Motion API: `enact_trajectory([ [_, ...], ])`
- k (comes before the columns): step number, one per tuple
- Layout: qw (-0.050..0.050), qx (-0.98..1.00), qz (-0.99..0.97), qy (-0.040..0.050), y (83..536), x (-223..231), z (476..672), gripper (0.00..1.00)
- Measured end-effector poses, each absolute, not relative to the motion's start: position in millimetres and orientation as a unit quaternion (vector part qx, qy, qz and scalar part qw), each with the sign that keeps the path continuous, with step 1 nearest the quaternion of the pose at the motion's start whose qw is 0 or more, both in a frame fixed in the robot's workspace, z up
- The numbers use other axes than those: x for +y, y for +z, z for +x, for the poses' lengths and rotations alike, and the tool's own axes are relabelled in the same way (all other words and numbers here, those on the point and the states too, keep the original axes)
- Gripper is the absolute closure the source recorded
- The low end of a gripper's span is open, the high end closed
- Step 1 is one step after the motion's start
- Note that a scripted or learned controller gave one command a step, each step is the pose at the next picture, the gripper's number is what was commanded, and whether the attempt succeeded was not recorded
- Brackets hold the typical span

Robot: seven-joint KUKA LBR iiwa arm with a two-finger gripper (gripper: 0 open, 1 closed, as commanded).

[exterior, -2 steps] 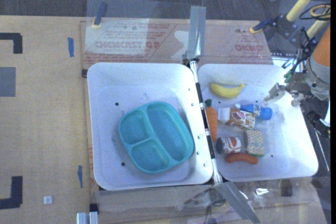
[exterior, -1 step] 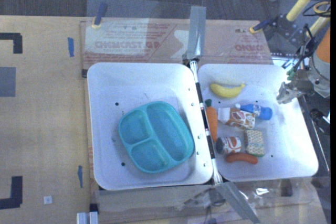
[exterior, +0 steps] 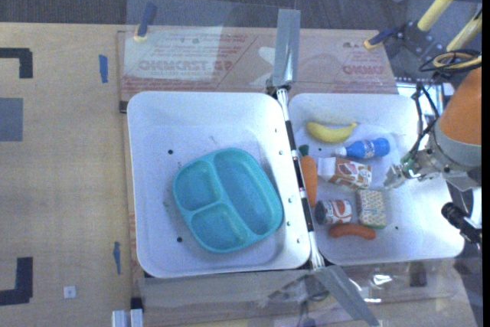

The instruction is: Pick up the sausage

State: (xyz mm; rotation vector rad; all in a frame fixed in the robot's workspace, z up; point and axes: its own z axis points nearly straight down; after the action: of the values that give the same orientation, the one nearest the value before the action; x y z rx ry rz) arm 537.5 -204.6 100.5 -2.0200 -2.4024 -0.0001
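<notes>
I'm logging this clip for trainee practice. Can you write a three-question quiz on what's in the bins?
1. True or false: the sausage lies in the same bin as the blue tray.
2. Which item lies nearest the sausage?
A. the banana
B. the bottle
C. the small can
3. Fill in: the carrot lies along the right bin's ____ wall.

Key:
1. False; the sausage is in the right bin, the tray in the left bin.
2. C
3. left
</notes>
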Motion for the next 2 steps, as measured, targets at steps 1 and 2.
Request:
enact_trajectory([
  [1,-0.005,-0.777,-0.629,-0.0020,93,-145,481.9,1.00],
  [2,-0.002,-0.861,-0.508,-0.0009,192,-82,500.8,1.00],
])
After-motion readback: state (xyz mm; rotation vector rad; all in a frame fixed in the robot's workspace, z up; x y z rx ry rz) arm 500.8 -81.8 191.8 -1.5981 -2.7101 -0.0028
